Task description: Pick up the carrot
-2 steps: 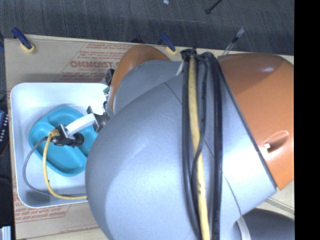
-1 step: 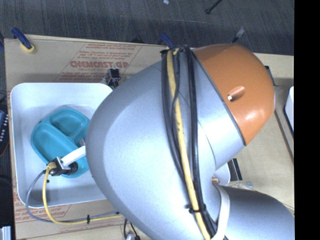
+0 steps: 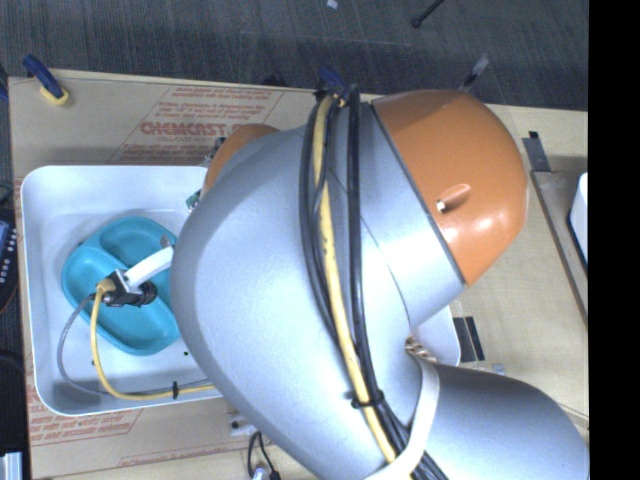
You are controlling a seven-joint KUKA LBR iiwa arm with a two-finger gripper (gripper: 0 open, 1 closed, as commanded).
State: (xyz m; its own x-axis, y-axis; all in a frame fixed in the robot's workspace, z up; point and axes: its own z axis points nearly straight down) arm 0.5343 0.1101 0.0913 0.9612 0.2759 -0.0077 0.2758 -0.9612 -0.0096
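My grey arm, with its orange band, reaches across from the right and covers the middle of the view. Its wrist end goes down over the right part of the left bin, and the arm's bulk hides the gripper beneath it. A blue dish-shaped thing lies in the left bin, just left of where the wrist comes down. Whatever lies under the arm in either bin is hidden.
A small teal thing peeks out at the arm's edge near the left bin's back wall. A corner of the right bin shows under the arm. Brown cardboard borders the bins at the back.
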